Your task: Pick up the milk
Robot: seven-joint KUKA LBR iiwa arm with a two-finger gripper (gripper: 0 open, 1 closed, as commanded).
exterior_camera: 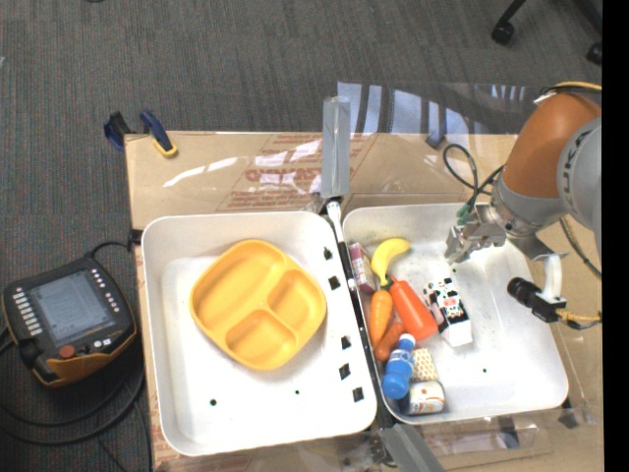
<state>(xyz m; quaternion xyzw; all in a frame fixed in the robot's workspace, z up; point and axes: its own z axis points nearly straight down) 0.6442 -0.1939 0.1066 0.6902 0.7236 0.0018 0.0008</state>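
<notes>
So the claw (462,241) hangs over the right bin (511,372), can't tell its grip state, with the milk carton (448,311) lying just below it, untouched.

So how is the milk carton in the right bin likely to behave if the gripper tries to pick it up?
The milk carton looks like a small boxy toy lying on its side, so it probably won't roll. It seems rigid and light, though that is a guess from its size. The orange bottle lies close against it, so a finger may nudge that too. The gripper sits above and apart from it.
</notes>
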